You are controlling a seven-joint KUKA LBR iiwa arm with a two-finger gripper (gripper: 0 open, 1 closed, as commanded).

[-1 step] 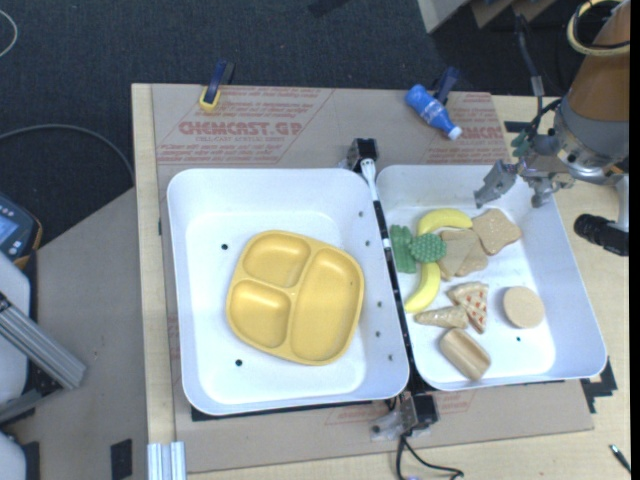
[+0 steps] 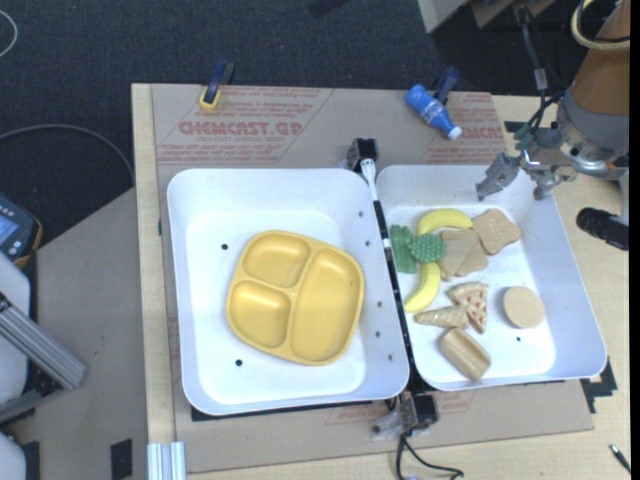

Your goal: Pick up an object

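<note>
Two white bins sit on the counter [image 2: 250,118]. Over the right bin [image 2: 570,268], the claw [image 2: 520,175] seems wide open and holds nothing. Bread slice [image 2: 497,230] lies just below it, not yet lifted; picking remains.

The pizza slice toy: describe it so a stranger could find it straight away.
Look at the right-hand white bin, the one crowded with toy food, not the one that holds the yellow divided plate. Near the bin's middle, just left of the round tan cookie, lies the pizza slice. It is the only piece with red spots; its neighbours are plain tan, yellow or green.
</note>
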